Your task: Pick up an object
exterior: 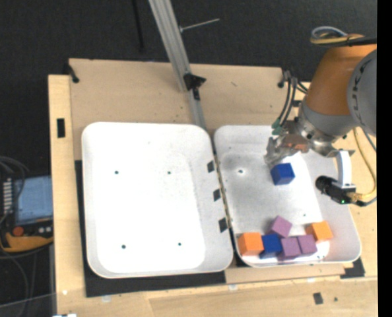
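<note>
On the floor at the far left a blue-screened control pendant (32, 200) lies among black cables, beside the light wooden bench (136, 91). Over a black mat (81, 177), the left shallow white plastic bin (146, 197) shows nothing on its floor but a few dark specks. A slanted grey metal strut (173, 38) crosses the bench's far edge toward the seam where the two bins meet.

In the right shallow white plastic bin (249, 190), a lone blue cube (282, 173) sits toward the far edge, just below the two-finger gripper (278, 147). Whether it is touching the cube I cannot tell; nor does the view show whether the hand is spread or closed. Along the bin's near edge are the remaining blocks: an orange cube (251, 243), a second blue cube (271, 244), three purple cubes (292, 240) and a small orange cube (321, 230).

As a judgement, the pick is not done: the lone blue cube appears to rest on the bin floor, so grasp and lift remain.
</note>
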Motion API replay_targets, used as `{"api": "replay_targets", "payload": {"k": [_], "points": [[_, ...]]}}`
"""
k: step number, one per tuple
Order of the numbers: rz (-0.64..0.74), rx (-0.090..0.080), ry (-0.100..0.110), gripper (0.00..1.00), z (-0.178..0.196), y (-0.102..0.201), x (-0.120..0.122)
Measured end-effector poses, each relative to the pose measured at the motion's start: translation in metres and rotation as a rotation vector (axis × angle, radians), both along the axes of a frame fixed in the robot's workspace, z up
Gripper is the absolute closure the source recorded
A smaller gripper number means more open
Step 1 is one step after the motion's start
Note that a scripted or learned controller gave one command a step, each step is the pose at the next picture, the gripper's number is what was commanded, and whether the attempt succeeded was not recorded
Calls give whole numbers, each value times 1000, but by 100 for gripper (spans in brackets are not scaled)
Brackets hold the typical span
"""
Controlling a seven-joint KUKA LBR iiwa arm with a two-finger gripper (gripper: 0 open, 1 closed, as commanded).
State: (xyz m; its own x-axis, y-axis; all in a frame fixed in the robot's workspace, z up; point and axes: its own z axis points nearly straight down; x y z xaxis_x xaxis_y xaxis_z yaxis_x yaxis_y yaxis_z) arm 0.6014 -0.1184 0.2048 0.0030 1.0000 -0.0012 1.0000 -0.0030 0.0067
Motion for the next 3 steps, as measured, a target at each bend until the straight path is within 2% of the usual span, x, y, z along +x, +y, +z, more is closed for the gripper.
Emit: {"api": "replay_targets", "payload": {"k": [1, 3], "points": [[5, 1, 2, 100, 21, -1, 1], [11, 3, 6, 100, 38, 109, -15]]}}
